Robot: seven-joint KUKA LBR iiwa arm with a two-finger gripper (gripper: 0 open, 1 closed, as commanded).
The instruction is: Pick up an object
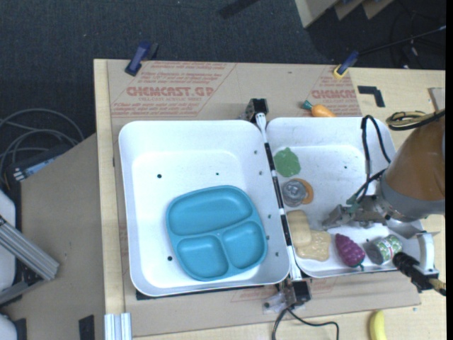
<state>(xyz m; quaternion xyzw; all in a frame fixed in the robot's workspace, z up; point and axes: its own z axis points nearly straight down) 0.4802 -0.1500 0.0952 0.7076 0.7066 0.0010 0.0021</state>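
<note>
The right bin (327, 137) holds a flat green round piece (287, 162), a small round tin with an orange rim (296, 191), a beige lumpy piece (308, 239), a purple grape bunch (349, 250) and a small green-and-white can (383, 248). My gripper (342, 216) hangs low over the middle of this bin, pointing left, just above the grapes and right of the tin. Nothing is seen held in it. The grey arm with its orange band (422, 166) covers the bin's right side.
The left bin (134, 190) holds a blue divided plate (214, 230). An orange carrot toy (320, 109) lies behind the right bin, and a yellow banana (377, 324) lies at the bench's front right. Clamps (140, 57) sit at the back edge.
</note>
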